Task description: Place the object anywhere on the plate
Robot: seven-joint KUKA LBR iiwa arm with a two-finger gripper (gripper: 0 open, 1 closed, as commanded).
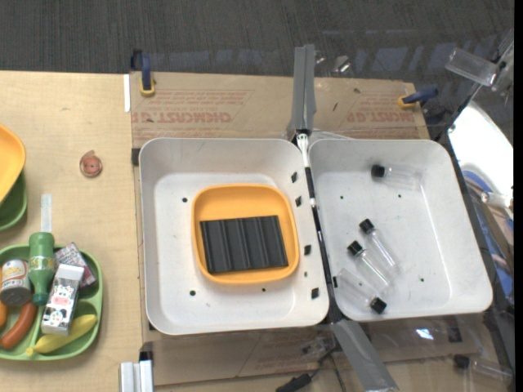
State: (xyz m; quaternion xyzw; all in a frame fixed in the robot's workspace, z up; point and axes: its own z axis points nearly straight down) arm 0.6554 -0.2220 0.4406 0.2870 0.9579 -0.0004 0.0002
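The surface (65, 129) carries two white bins side by side. The left bin (163, 300) holds a yellow plate (243, 202) with a dark ribbed slab (245, 244) lying on it, long axis left to right, ribs running front to back. The right bin (458, 243) holds four clear vials with black caps, well apart from the plate: one (384, 171) near the back, two (374, 237) (366, 258) mid-bin pointing diagonally, one (368, 299) at the front, faint against the white. A green tray (86, 329) of toy food is cut off at the left edge. The hand's state cannot be told.

Left bin (163, 243): yellow plate (243, 202) centred, bare floor all round.
Right bin (458, 243): four clear vials (375, 250) scattered; right half open.
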